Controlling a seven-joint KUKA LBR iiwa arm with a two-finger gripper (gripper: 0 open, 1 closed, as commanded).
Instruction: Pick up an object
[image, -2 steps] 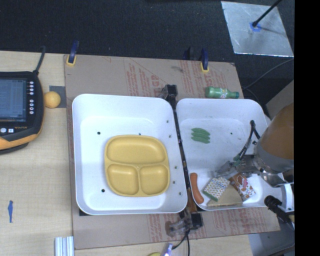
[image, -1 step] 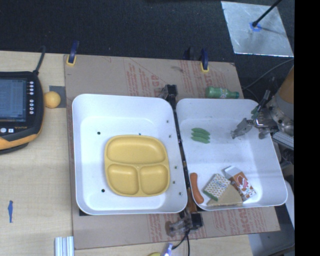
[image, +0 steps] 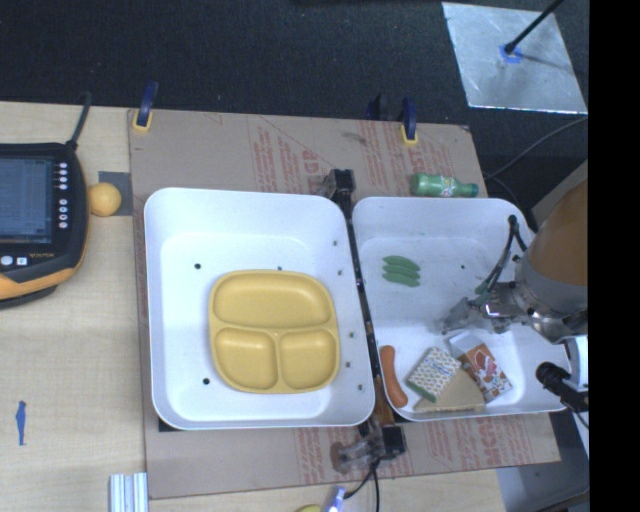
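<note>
My gripper (image: 466, 314) reaches in from the right and hangs low over the middle of the right bin (image: 440, 222). Just below it lie a red packet (image: 486, 371), a green-patterned packet (image: 432, 371) and a tan wedge (image: 452, 397). An orange sausage-shaped piece (image: 393, 377) lies by the bin's left wall. A green pea pod (image: 401, 270) rests to the gripper's upper left. I see nothing held in the gripper.
The left bin (image: 170, 300) holds a yellow divided plate (image: 272, 330). A green bottle (image: 444, 186) lies outside, behind the right bin. A pendant controller (image: 35, 222) and an orange ball (image: 104, 198) sit at the far left of the bench.
</note>
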